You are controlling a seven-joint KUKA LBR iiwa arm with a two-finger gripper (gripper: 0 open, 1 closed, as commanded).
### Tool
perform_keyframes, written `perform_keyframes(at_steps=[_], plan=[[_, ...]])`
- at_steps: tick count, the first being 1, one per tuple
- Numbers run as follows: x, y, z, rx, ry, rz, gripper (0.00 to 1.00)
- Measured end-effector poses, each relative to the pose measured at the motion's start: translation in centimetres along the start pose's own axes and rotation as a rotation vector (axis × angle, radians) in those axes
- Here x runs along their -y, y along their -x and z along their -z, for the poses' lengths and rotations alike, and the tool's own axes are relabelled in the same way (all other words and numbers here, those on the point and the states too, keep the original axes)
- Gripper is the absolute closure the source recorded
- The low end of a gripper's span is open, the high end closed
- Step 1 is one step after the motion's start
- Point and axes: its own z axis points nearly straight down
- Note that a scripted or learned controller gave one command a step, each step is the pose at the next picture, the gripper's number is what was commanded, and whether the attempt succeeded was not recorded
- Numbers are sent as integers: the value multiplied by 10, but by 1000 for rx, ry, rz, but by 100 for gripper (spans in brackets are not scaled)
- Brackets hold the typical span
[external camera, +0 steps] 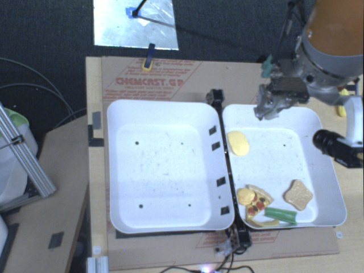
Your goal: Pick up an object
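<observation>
The right bin (pixel 327 169) holds a pale yellow oval piece (pixel 238 143) near its left wall, a tan bread-like slice (pixel 298 194) at the right, and at the front a small yellow round piece (pixel 245 196), a pizza-like slice (pixel 259 204) and a green stick (pixel 281 214). My gripper (pixel 267 110) hangs above the bin's far left corner, up and to the right of the yellow oval, with nothing seen between its fingers.
The left bin (pixel 162 164) lies beside the right one, joined by a black divider with clips (pixel 219 147). A black cylinder (pixel 335 147) juts in over the right bin's right edge. A metal plate (pixel 135 15) lies beyond the bench.
</observation>
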Motion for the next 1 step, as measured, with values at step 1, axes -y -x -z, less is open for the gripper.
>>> perform_keyframes(at_steps=[1], plan=[[1,-69,24,-3,-1,15,100]])
